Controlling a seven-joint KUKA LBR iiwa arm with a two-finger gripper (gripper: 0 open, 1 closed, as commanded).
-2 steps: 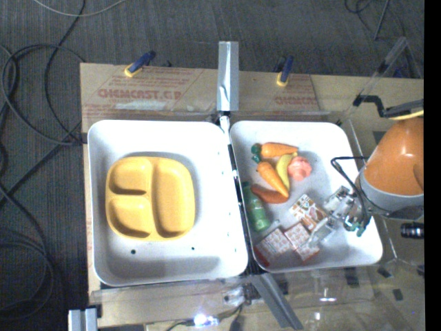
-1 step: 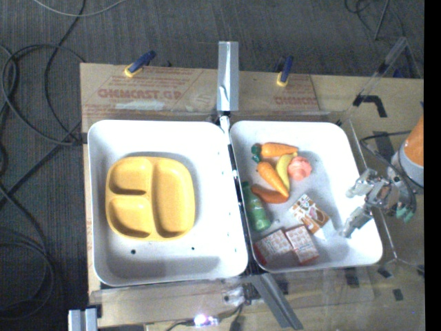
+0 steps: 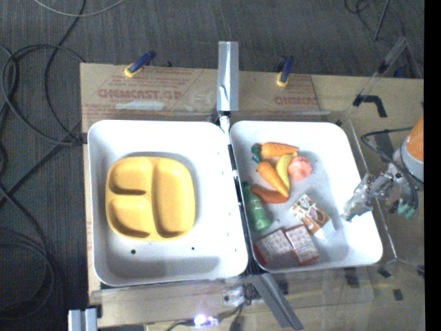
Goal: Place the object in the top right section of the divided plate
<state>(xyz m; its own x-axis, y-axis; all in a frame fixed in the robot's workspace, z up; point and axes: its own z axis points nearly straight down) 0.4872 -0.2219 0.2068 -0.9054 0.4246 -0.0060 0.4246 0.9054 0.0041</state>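
The divided plate point(image 3: 151, 197), yellow with rounded corners, is lying in the left bin point(image 3: 103, 254), a little left of that bin's middle. It is showing one long compartment on its right side and two smaller ones on its left, one far and one near, and nothing is sitting in any of them.

The toy foods are lying in the right bin point(image 3: 358, 250), well apart from the plate. A carrot point(image 3: 281, 148) is lying at the far end, with a banana point(image 3: 284, 165) and a pink fruit point(image 3: 300, 167) just beside it. A second carrot point(image 3: 272, 176) is leaning across an orange piece point(image 3: 270, 194) nearer the middle. A green item point(image 3: 258, 214) is lying along the bin's left wall. A small printed carton point(image 3: 310, 212) is sitting to its right, and two red-and-white boxes point(image 3: 288, 245) are lying side by side at the near edge.

The gripper point(image 3: 357, 204) is hanging over the right rim of the right bin, well apart from the foods. Whether it is spread or pressed together cannot be told, and nothing is showing in its grasp. The arm point(image 3: 413, 150) is reaching in from the right.
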